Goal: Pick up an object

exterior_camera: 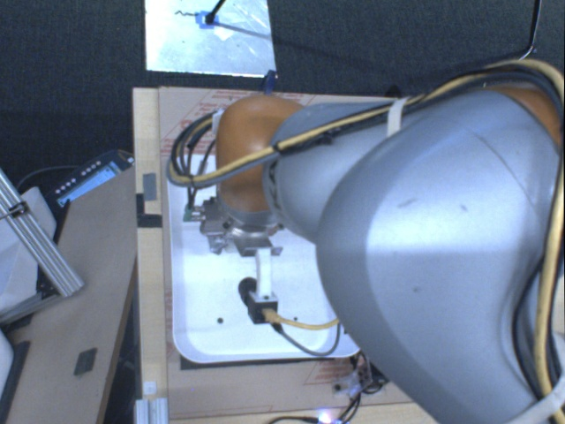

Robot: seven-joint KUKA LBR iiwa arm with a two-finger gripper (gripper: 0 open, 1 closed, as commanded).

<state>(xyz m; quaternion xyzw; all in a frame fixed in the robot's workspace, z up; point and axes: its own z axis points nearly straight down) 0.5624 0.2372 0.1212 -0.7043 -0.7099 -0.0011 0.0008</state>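
White bin [199, 325] at lower centre of the frame, seated on a brown board [148, 237]; its rounded lower-left corner and a patch of bare floor are exposed, the rest lies under the arm [441, 237]; the grey arm spans the right half of the frame, with its orange band [247, 144] at centre, directly above the wrist; the gripper [240, 235] hangs over the upper part of the exposed floor, pointing down into the bin; whether it is released, clenched or grasping anything cannot be told from this angle; the place of the object cannot be told either; the one candidate on the bare floor is a dark speck [221, 321] below and left of the gripper, too small to identify, and anything else would be hidden beneath the wrist or the arm. Handling (a judgement): an item small enough to hide there is probably light and apt to slide on the smooth floor; a stiff item is best taken across its narrowest span near its middle, a soft one pinched at its bulk; a hold close to the bin wall risks striking the rim. Upper left: shiny sheet [207, 25] on dark cloth [71, 60]; left edge: metal rail [40, 241] and a device [88, 177] with a blue panel
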